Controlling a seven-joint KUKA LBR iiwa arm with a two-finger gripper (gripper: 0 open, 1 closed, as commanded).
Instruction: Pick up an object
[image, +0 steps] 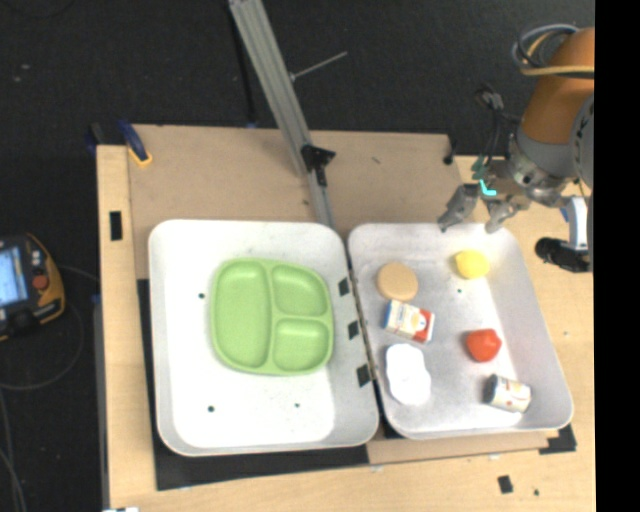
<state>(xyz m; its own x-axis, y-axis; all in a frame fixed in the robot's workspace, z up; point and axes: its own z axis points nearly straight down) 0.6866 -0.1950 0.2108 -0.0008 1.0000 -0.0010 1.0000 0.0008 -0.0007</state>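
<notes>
My gripper (474, 217) hangs over the far edge of the right bin (530, 300), its two fingers spread open with nothing between them. Just below and right of it lies a yellow lemon-like object (472, 264). Further into the bin sit a tan round cookie (398, 282), a small red-and-white carton (409, 321), a red tomato-like object (483, 345), a white lump (407, 373) and a small white can (509, 393) on its side.
The left bin (180, 400) holds a green divided plate (271, 317). A grey metal pole (282, 100) slants across the bench from the top to the gap between the bins. A handheld pendant (25, 280) lies off the bench at far left.
</notes>
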